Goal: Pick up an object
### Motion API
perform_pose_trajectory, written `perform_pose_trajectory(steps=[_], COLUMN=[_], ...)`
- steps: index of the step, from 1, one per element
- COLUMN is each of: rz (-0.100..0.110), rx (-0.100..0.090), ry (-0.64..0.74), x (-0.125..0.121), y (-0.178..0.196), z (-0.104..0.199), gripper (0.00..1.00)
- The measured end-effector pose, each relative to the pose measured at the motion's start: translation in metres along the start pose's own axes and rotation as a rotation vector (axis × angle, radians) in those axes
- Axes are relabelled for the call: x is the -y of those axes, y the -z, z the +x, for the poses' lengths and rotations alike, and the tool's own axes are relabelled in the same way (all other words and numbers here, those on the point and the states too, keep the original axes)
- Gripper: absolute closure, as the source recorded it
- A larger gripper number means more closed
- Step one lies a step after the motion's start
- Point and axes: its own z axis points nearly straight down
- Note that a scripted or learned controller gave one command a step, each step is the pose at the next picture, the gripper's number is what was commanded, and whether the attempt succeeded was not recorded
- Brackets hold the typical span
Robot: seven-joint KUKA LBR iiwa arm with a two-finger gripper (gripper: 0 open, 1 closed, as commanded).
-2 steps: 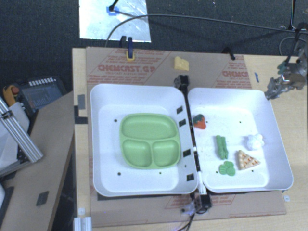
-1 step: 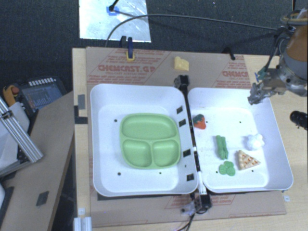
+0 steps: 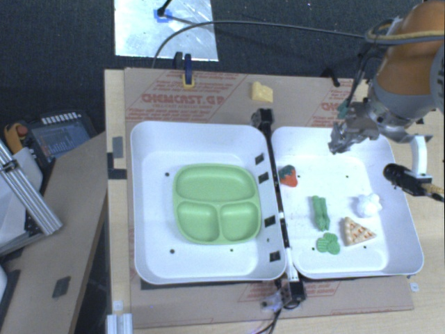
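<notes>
White right bin (image 3: 389, 256): pizza slice (image 3: 357, 232), broccoli (image 3: 328, 243), green pickle (image 3: 320, 212), white lump (image 3: 368, 204) near | strawberry (image 3: 288, 177) by divider | gripper (image 3: 341, 143) above far rim, jaws' state unclear | left bin (image 3: 149, 186): green tray (image 3: 216, 203)

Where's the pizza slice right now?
The pizza slice lies in the right bin, near its front right corner, just below the white object and right of the green broccoli.

A green three-compartment plate (image 3: 214, 204) lay in the left white bin (image 3: 149, 145), a yellow wedge (image 3: 262, 91) rested on the cardboard (image 3: 208, 96) behind the bins, and a foil sheet (image 3: 165, 18) sat beyond on dark floor.
</notes>
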Motion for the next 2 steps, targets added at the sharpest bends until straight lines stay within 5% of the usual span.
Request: perform_pose_trajectory(steps=[2], rz=[0.001], rx=[0.0], ry=[0.0], x=[0.002], y=[-0.022], z=[0.099], gripper=[1.0])
